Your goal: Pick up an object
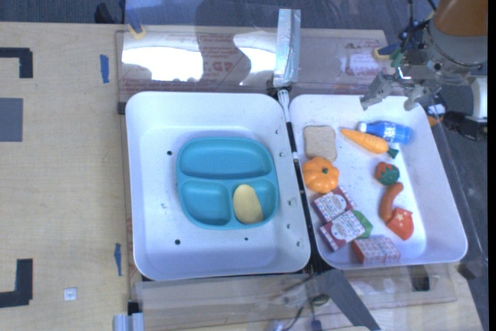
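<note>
My gripper (394, 95) hangs over the far edge of the right bin (448, 201), open, with nothing between its fingers (373, 98). Just below it lie a blue bottle (385, 132) and a carrot (364, 140). Further left are a slice of bread (319, 142) and a small orange pumpkin (321, 174). A red and green fruit (387, 172), a sausage (390, 199) and a red piece (401, 222) lie toward the right wall. Three red and white cartons (345, 227) sit at the near side.
The left bin (147, 167) holds a blue divided plate (221, 167) with a yellow oval object (247, 203) in its near right compartment. A clear plastic panel (201, 50) and a metal post (286, 46) stand behind the bins.
</note>
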Robot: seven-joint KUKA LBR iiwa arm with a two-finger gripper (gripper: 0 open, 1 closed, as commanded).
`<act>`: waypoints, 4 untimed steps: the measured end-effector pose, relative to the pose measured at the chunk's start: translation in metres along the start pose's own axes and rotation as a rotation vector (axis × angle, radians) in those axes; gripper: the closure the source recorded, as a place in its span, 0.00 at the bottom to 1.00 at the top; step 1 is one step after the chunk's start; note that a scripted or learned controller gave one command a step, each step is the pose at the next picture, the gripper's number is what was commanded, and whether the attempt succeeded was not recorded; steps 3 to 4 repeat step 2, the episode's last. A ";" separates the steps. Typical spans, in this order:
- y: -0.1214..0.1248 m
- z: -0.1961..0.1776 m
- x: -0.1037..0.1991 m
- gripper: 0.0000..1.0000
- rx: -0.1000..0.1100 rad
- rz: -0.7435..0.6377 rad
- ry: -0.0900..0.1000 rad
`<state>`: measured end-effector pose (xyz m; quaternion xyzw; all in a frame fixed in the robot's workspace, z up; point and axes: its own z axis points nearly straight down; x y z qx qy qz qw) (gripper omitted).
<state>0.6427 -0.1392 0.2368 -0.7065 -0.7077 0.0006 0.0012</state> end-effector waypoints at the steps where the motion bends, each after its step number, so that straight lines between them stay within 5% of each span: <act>1: -0.013 0.112 0.033 0.00 0.011 0.000 0.001; 4: -0.010 0.106 0.032 0.00 0.000 0.000 0.000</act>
